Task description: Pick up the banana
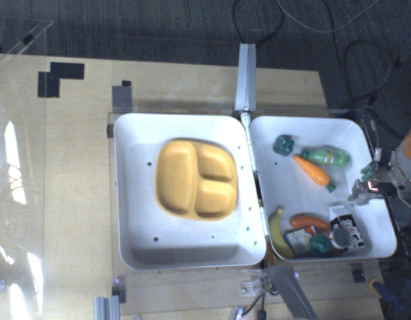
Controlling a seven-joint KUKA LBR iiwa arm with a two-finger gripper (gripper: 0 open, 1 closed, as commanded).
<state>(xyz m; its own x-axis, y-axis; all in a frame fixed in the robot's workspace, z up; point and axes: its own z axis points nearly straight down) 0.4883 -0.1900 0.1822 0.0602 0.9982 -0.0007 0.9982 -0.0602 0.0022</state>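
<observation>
The banana (pixel 276 233) lies in the right bin (pixel 357 133) along its left wall near the front-left corner, its lower end partly covered by a packet (pixel 298 241). The end effector (pixel 366 190) sits at the bin's right edge; its opening is unclear.

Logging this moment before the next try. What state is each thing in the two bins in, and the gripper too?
banana: lying against the right bin's left wall, not gripped.
carrot: lying loose, slanted.
green bottle: on its side.
hot dog: lying flat beside the banana.
yellow tray: upright in the left bin, its compartments bare.
gripper: at the right bin's right edge, away from the banana; finger state unclear.
</observation>
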